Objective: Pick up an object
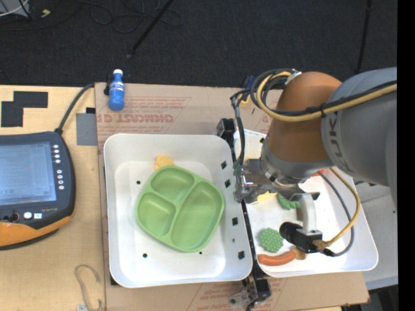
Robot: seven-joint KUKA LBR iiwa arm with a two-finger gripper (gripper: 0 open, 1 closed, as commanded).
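Note:
My gripper (251, 185) hangs low over the left side of the right bin (363, 251), close to the wall between the two bins, with the arm's orange band above it. Beside it lie a small green piece (287, 203) and a pale yellow bit (264, 198). Nearer the front of that bin sit a knobbly green object (271, 240) and a red-orange sausage (277, 258). The arm hides much of this bin.
The left bin (123, 173) holds a green divided plate (180, 207) with a small yellow object (164, 162) behind it. A blue bottle (117, 91) stands on the cardboard at the back. A control pendant (32, 177) lies at the far left.

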